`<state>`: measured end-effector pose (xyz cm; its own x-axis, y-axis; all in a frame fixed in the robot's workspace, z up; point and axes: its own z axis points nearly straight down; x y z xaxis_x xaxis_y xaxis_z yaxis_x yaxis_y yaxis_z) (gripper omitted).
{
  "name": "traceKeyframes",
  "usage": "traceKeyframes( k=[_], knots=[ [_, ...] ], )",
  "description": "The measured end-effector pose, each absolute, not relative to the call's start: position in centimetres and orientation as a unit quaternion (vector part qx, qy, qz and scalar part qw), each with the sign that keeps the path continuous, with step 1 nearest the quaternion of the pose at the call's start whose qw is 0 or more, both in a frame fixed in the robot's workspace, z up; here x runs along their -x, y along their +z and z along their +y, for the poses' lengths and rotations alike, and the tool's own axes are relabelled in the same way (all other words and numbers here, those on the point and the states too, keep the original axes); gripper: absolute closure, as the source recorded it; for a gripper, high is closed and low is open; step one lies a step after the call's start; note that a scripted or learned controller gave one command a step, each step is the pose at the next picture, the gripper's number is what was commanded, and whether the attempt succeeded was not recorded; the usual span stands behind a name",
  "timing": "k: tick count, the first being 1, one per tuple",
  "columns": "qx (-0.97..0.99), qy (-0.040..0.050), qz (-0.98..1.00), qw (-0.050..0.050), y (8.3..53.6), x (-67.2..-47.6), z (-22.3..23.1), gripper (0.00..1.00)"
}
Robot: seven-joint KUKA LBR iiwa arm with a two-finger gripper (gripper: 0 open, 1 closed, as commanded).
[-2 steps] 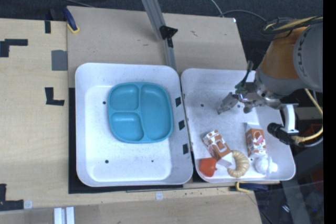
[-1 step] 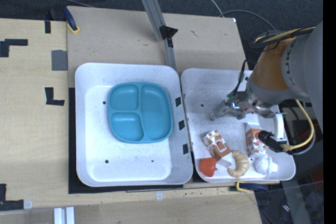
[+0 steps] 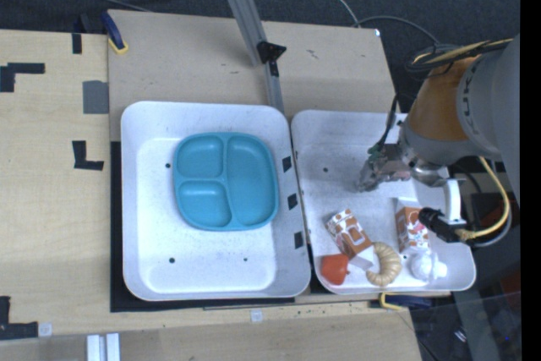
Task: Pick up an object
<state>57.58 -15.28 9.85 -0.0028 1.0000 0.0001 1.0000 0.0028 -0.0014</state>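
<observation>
1. Left bin (image 3: 144,207): stands well to the left of the claw, touching the right bin along their shared edge. White, shallow, with small dark specks on its floor.
2. Blue plate (image 3: 226,181): lies flat in the left bin, well to the left of the claw. It has three compartments and sits toward the upper middle of that bin.
3. Metal pole (image 3: 241,0): runs at a slant above and to the left of the claw, ending at a black clamp near the top edge where the bins meet.
4. Right bin (image 3: 325,139): the claw is over its floor, in the upper right part. The bare white surface lies to the claw's left.
5. Snack packet (image 3: 349,233): brown and white, below and slightly left of the claw, apart from it. It lies tilted on the bin floor.
6. Red piece (image 3: 335,268): below the claw, just under the snack packet, near the bin's lower edge.
7. Croissant (image 3: 385,263): tan and curved, below the claw, just beside the red piece on its right.
8. Claw (image 3: 373,176): low over the bin floor, pointing down. I cannot tell how it is set, and nothing is seen in it.
9. Second packet (image 3: 412,230): brown and white, below and right of the claw, partly behind a black fitting.
10. White lump (image 3: 428,267): below and right of the claw, at the bin's lower right corner.
11. Arm (image 3: 473,106): grey with an orange band, to the claw's right and above.
</observation>
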Motion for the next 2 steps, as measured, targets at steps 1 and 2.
traceKeyframes(
  k=[1,2],
  knots=[
    [0.706,-0.001,-0.708,-0.001,14.6,-57.3,-14.4,1.0],
    [0.706,-0.0014,-0.708,-0.002,20.7,-57.6,-13.6,1.0]
  ],
)
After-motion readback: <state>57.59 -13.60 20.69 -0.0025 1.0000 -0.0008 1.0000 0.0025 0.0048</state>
